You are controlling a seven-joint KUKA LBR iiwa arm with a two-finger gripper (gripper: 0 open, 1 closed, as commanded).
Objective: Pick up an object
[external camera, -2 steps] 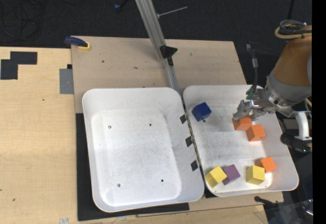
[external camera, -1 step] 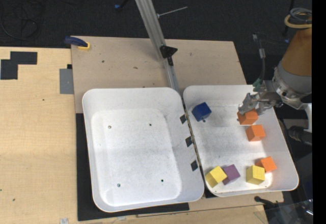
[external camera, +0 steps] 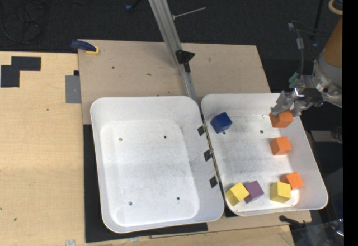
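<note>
Gripper: where the right bin's [external camera: 313, 183] far right edge runs, the gripper [external camera: 286, 109] is seen clamped on an orange cube [external camera: 281, 119].
Orange cube: gripped between the fingers, above a second orange block [external camera: 281, 145].

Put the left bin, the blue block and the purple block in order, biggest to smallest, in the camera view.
1. Left bin, by far the biggest.
2. Blue block.
3. Purple block, looking only slightly smaller than the blue one, so that order is unsure.

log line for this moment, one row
gripper: above orange block, grasp unclear | right bin: six blocks | blue block: far-left corner
</note>
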